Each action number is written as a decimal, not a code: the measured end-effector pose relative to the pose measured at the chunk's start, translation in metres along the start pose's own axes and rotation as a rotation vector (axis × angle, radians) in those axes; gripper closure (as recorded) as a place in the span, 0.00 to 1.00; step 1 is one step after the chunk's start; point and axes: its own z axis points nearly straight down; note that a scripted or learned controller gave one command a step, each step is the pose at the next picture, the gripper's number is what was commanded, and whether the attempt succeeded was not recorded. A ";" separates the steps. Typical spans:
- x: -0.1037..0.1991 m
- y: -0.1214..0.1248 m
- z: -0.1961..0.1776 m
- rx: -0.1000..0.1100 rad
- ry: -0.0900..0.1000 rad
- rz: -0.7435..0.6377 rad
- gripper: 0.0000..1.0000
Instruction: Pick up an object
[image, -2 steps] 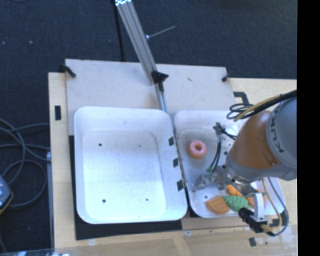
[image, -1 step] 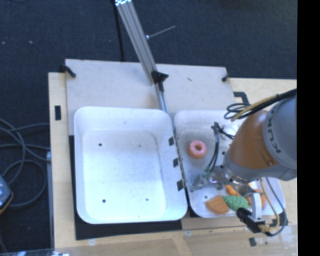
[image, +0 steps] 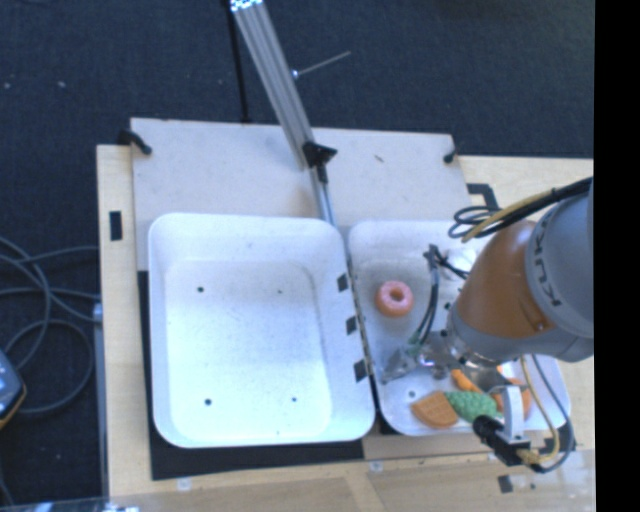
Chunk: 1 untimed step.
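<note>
Lower right of frame, nearest: right bin (image: 392, 420), holding an orange wedge-shaped piece (image: 433, 410), a green leafy toy (image: 473, 404) touching it, and a small orange piece (image: 464, 380) just above.

Over these: grey arm with orange band (image: 505, 285), its wrist hiding the gripper; how the gripper stands, I cannot tell.

Mid-bin, further up: pink ring doughnut (image: 394, 297), apart from the rest.

Left: second white bin (image: 250, 330).

Step judged: descent over the lower cluster. Next calls for settling on one item and closing.
</note>
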 end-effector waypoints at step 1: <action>0.001 0.024 0.000 0.000 -0.001 -0.001 0.00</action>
